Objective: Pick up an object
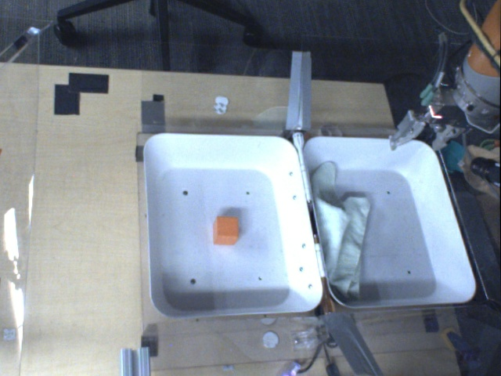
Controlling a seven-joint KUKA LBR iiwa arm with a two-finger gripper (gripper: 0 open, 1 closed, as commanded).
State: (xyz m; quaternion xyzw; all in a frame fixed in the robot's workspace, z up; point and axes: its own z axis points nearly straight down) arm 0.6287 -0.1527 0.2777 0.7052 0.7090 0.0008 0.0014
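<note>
- Arm (pixel 479 73): grey with an orange band, at the upper right of the camera view, reaching toward the far right corner of the right bin (pixel 438 210).
- Gripper (pixel 415 129): over that bin's far rim, near the corner; finger spread cannot be told; nothing is seen between the fingers.
- Orange cube (pixel 226 230): on the floor of the left bin (pixel 168 210), near its middle, well apart from the gripper.
- White cloth (pixel 342 229): crumpled along the right bin's left side.
</note>
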